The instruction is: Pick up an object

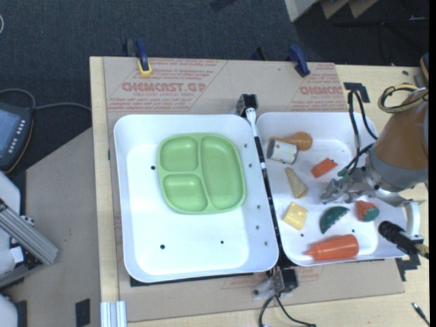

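From my remote station I log the following.

Bench: two white bins side by side, left bin (136,203) and right bin (320,125).

Left bin: one green tray (201,173) with three compartments, lying flat toward 12 o'clock of the bin's middle.

Right bin, seven items:
- Orange bulb with a white base (289,146), at 11 o'clock of the bin.
- Small red block (323,167), near the bin's middle.
- Pale wedge (295,182), at 9 o'clock of the middle.
- Yellow cheese piece (296,216), at 6 o'clock of the wedge, near it.
- Dark green piece (334,217), at 3 o'clock of the cheese.
- Red ball with a green patch (366,210), just beside the green piece, at its 3 o'clock.
- Orange-red cylinder (334,248), lying along the bin's 6 o'clock wall.

Arm: enters from 3 o'clock. The gripper (338,191) sits low in the right bin, at 12 o'clock of the green piece and 5 o'clock of the block. I cannot tell whether the pincer is apart or together; I see nothing clamped in it.
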Controlling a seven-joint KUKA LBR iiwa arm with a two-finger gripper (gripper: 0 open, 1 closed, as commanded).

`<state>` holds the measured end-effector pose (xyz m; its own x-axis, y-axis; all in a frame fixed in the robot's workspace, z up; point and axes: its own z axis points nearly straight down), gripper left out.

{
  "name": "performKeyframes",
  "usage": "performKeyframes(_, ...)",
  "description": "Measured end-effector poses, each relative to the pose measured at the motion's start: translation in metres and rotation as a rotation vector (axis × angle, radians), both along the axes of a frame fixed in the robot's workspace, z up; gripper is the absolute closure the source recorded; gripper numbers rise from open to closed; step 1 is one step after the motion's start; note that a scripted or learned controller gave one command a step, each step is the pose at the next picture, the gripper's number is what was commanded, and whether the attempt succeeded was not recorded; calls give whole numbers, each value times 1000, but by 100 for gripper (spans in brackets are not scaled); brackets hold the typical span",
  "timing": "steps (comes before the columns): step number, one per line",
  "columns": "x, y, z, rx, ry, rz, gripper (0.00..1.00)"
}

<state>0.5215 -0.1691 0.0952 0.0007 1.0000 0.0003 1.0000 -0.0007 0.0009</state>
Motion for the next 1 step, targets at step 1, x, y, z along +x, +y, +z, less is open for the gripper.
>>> performKeyframes(1, -3, 3, 62, -3, -6, 2, 100)
